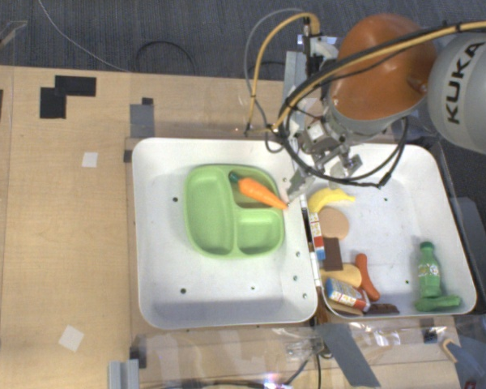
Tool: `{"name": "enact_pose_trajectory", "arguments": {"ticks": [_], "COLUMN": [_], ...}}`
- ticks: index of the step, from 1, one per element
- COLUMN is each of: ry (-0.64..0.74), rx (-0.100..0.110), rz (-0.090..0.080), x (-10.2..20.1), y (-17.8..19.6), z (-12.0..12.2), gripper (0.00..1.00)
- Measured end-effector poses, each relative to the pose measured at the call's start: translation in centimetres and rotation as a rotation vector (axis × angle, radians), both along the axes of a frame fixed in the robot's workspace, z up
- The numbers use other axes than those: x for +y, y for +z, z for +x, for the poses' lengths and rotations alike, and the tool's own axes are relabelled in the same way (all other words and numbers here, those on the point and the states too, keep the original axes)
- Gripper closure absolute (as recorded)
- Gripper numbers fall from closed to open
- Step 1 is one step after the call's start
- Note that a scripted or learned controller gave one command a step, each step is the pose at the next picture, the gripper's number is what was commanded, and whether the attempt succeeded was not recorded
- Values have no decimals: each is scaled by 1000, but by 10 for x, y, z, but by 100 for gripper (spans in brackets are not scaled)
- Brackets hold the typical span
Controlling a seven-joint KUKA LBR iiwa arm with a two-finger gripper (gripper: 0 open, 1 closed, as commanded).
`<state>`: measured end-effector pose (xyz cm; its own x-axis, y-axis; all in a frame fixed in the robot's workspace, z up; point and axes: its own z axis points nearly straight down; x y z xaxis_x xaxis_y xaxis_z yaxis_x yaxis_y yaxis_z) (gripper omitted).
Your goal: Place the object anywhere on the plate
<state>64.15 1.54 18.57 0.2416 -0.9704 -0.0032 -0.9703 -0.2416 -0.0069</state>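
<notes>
Wooden bench under you carries two white bins [158,298]; the carrot [260,191] already lies on the green plate [215,217], its tip over the right rim. Your gripper [328,159] hangs just beside it, finger state impossible to tell. Watch the cables: a sweep could knock the carrot off.
</notes>
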Motion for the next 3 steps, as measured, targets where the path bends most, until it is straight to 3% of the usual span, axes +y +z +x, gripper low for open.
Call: {"name": "enact_pose_trajectory", "arguments": {"ticks": [3], "ry": [0], "rx": [0], "rz": [0], "x": [0], "y": [0], "z": [0], "gripper": [0]}}
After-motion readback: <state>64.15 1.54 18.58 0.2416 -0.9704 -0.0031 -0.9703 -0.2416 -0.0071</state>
